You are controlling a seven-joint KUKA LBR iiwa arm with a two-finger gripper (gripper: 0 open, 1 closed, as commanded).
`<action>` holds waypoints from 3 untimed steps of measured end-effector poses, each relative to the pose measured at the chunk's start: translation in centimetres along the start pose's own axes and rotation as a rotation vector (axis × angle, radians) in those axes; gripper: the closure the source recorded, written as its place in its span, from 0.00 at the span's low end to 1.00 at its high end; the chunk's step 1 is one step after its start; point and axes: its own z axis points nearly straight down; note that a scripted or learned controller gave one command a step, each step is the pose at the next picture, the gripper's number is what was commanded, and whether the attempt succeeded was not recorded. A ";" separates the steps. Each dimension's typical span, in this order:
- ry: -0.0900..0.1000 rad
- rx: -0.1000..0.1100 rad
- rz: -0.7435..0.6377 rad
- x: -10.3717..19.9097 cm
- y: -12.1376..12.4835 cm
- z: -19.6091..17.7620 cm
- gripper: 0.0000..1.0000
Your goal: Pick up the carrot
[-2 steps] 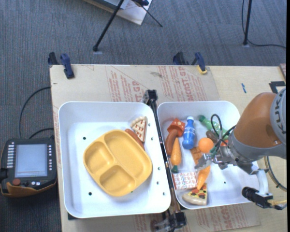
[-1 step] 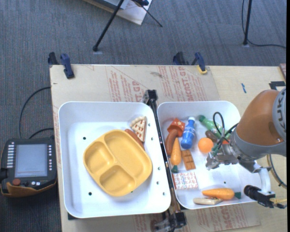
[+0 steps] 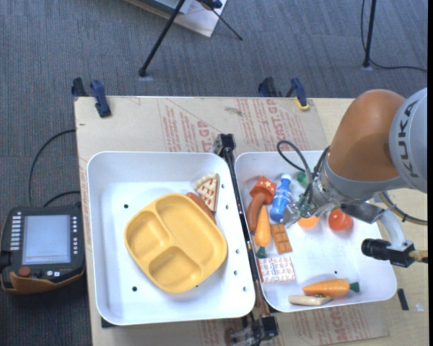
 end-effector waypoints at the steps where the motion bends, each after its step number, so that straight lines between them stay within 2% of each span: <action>1: 0.000 0.000 -0.241 -0.9 -6.9 -0.5 1.00; 2: 0.001 0.000 -0.612 -3.7 -7.8 7.4 1.00; 3: 0.002 0.001 -0.483 0.7 -6.3 6.9 1.00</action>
